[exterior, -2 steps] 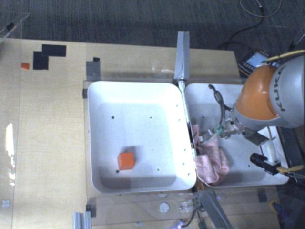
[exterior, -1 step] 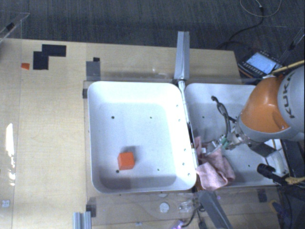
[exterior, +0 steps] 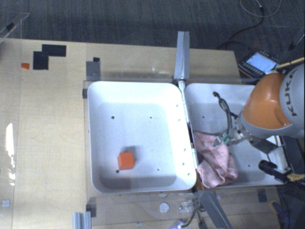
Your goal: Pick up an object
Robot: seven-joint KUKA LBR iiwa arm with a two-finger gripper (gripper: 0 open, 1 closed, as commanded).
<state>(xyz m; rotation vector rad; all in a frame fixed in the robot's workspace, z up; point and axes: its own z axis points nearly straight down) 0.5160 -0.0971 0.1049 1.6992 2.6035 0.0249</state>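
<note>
Pink cloth (exterior: 217, 159) sits at 7 o'clock in the right bin (exterior: 209, 101). Gripper (exterior: 225, 140) is down at the cloth's 12 o'clock edge; can't tell its opening or grip. Orange block (exterior: 126, 161) in the left bin (exterior: 133, 92). Nothing looks lifted yet.

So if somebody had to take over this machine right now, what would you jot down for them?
Pincer: low in the right bin, at the upper edge of the pink cloth; whether it has a grip cannot be told.
Pink cloth: crumpled against the right bin's left wall.
Orange block: lying loose in the left bin, untouched.
Done: arm brought down to the cloth.
Left: confirm a grasp and lift; nothing is raised yet.
</note>
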